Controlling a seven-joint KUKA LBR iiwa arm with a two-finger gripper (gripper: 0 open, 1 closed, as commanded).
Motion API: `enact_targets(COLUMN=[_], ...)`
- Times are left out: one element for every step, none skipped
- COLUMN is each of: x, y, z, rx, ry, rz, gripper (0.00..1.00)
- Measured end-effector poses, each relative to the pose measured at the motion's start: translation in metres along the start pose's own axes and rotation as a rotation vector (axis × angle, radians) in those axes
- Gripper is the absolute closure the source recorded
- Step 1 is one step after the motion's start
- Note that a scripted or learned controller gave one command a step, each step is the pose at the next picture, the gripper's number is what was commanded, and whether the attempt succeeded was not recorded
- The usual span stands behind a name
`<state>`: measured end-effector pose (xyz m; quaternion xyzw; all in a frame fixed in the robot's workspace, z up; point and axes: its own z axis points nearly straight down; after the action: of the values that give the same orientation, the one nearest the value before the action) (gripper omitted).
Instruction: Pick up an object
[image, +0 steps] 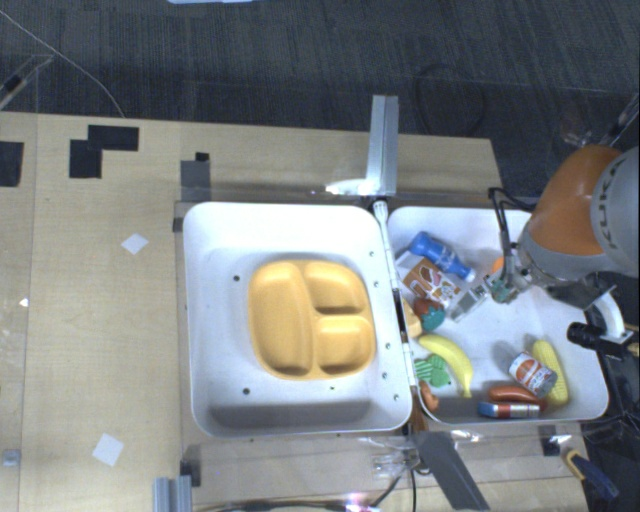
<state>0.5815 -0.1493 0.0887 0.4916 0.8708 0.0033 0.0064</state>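
Note:
The right white bin (590, 400) holds several small objects. A blue bottle (440, 254) lies at its back left, with a brown and white snack packet (428, 283) just in front of it. A yellow banana (450, 360) lies near the front left. A small can (531, 373) and a yellow corn cob (551, 371) sit at the front right. My gripper (478, 297) hangs low over the middle of this bin, just right of the snack packet, pointing left. Nothing is visibly held in it.
The left bin (215, 300) holds a yellow divided tray (310, 317). A teal toy (432, 319) lies beside the divider. A red sausage (512, 394) and a blue-ended marker (508, 408) lie along the right bin's front wall. The grey arm with its orange band (570, 210) covers the bin's back right corner.

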Motion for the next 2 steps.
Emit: enact_targets(x=[-0.057,-0.086], y=[0.054,0.051], z=[0.002,0.003], rx=[0.005,0.017], ry=[0.001,0.025], rz=[0.058,0.148], gripper=[0.0,0.0])
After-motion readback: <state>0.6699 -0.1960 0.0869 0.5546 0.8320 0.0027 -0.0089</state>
